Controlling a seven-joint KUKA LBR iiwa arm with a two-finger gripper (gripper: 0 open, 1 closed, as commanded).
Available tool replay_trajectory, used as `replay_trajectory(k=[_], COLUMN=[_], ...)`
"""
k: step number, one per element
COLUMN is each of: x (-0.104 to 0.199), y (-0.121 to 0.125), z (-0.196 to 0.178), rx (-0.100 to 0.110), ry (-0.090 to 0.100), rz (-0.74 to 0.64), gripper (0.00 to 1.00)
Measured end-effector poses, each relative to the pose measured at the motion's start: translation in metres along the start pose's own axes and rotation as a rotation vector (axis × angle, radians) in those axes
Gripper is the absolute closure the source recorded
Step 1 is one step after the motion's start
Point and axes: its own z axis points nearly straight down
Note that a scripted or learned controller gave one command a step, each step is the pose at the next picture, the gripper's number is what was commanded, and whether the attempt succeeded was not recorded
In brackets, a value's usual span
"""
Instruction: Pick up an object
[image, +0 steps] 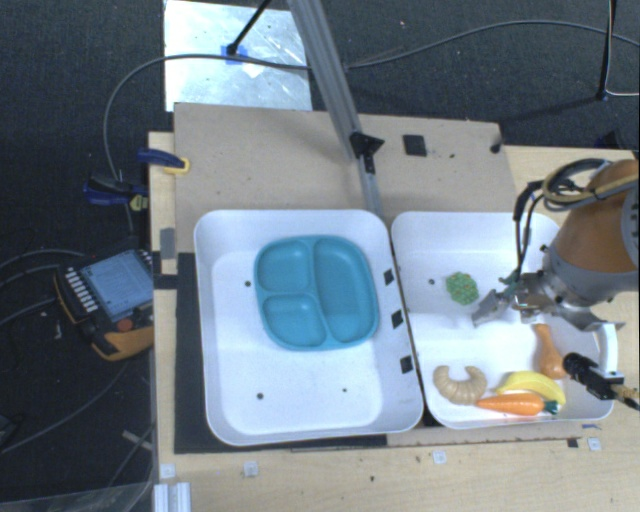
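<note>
Below the tool (545, 300), whose grip state cannot be told, toy foods are crowded; a croissant (459, 383) or carrot (512, 404) could be nudged aside.

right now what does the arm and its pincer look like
The arm is bulky and rounded, with an orange band above a grey wrist section. Black cables loop along its upper side. The pincer is grey metal with slim fingers, and a white bracket with a small black part sticks out at the arm's lower side.
</note>
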Motion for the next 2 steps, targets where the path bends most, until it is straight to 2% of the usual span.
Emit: replay_trajectory(k=[1,2], x=[0.000,-0.001], y=[0.002,0.005], z=[0.031,0.018], rx=[-0.006,-0.014], ry=[-0.001,-0.003], rz=[0.000,0.000], gripper=[0.00,1.00])
